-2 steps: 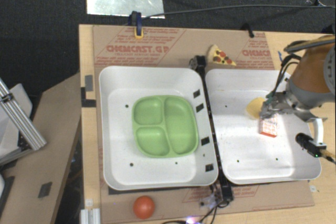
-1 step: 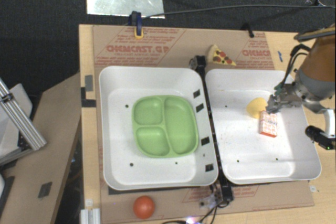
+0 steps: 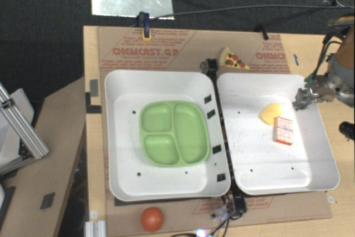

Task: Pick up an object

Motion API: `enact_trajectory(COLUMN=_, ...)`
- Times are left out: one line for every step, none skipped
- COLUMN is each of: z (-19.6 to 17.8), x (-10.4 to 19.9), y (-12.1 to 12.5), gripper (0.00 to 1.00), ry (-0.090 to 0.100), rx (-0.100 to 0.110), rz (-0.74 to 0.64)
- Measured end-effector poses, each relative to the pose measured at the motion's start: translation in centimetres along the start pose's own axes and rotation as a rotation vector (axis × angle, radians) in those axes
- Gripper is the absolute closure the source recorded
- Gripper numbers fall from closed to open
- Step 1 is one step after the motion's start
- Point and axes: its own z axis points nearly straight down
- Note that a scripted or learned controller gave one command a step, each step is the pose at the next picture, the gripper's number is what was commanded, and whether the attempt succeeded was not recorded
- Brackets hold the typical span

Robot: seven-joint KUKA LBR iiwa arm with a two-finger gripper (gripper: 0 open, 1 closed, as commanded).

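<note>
The left shallow white plastic bin [image 3: 119,119] holds the biggest item here, a pale green three-compartment plastic tray [image 3: 173,134] lying flat near its middle with nothing in its sections. It looks stiff, light and smooth; lying flat, only its thin rim would give me something to pinch, so I judge it a poor candidate.

The right shallow white plastic bin [image 3: 310,175] holds two smaller things, touching or nearly so, in its upper right part. The small red and white printed cardboard box [image 3: 283,131] lies flat; it should be light, fairly stiff, and has straight parallel sides, so closing across its narrow width looks the safest hold. Just above it sits a rounded pale yellow lump [image 3: 270,113], perhaps toy food, probably light but smooth and curved, likely to slip unless taken across its middle.

My gripper [image 3: 304,98] hangs over the right bin's upper right rim, near the yellow lump and apart from it. It carries nothing that I can see, and whether it is spread or closed I cannot tell.
</note>
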Motion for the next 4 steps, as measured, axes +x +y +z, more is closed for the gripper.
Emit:
enact_trajectory(z=-4.4, x=0.3, y=0.3, gripper=1.0, ry=0.001, rx=0.001, rz=-0.002)
enact_trajectory(z=-7.4, x=0.3, y=0.5, gripper=1.0, ry=0.001, rx=0.002, rz=-0.002)
enact_trajectory(z=-5.8, x=4.9, y=0.0, gripper=1.0, ry=0.004, rx=0.007, rz=-0.005)
enact_trajectory(z=-4.6, x=10.5, y=0.5, gripper=1.0, ry=0.003, rx=0.005, rz=-0.006)
